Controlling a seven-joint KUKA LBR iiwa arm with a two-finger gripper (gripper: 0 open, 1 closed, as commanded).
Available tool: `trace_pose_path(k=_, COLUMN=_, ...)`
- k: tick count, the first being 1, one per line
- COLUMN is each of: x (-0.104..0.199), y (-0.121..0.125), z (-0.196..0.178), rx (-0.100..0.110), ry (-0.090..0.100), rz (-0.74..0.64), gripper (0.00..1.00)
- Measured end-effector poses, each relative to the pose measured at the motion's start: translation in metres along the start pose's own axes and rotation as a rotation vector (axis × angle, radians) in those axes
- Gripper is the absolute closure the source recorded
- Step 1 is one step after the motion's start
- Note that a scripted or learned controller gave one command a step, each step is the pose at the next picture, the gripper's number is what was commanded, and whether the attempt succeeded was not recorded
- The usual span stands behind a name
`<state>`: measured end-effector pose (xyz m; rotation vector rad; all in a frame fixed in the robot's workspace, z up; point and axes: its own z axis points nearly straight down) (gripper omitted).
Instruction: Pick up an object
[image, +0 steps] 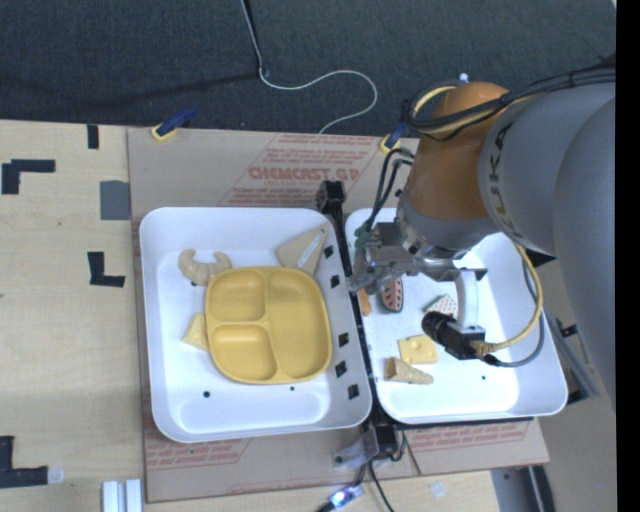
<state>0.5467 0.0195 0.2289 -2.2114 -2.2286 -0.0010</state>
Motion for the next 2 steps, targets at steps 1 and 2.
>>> trace_pose_path(k=1, x=0.058, y=0.004, z=0.014, rx=0.001, ry=-0.002, rz=0.001, gripper=1.00)
trace_pose_path(k=2, x=0.068, y=0.006, z=-0.006, rx=0.000, ry=-0.001, rz=0.004, gripper=1.00)
